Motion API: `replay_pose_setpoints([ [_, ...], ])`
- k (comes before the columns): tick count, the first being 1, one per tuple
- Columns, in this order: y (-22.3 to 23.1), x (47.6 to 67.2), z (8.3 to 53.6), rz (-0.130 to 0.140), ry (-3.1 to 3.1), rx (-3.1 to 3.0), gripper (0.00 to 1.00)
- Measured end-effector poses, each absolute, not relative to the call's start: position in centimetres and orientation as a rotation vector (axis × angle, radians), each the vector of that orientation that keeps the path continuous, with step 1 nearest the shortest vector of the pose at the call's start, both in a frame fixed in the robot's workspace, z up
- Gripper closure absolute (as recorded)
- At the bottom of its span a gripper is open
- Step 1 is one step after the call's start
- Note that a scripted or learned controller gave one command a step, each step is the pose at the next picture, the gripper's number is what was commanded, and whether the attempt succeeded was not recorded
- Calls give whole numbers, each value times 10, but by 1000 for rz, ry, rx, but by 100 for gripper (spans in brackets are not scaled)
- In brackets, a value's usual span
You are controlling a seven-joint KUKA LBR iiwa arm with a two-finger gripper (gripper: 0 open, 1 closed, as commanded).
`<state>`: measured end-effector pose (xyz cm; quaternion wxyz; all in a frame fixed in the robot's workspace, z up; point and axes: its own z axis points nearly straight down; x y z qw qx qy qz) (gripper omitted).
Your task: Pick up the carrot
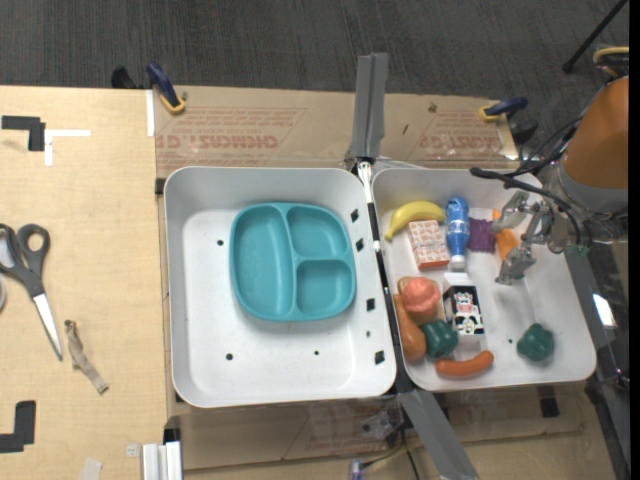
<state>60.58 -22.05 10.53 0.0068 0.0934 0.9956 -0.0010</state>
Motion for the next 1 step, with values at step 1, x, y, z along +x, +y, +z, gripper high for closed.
replay_pose_setpoints([
  [1, -208, 646, 94, 0, 3123, 273, 0],
])
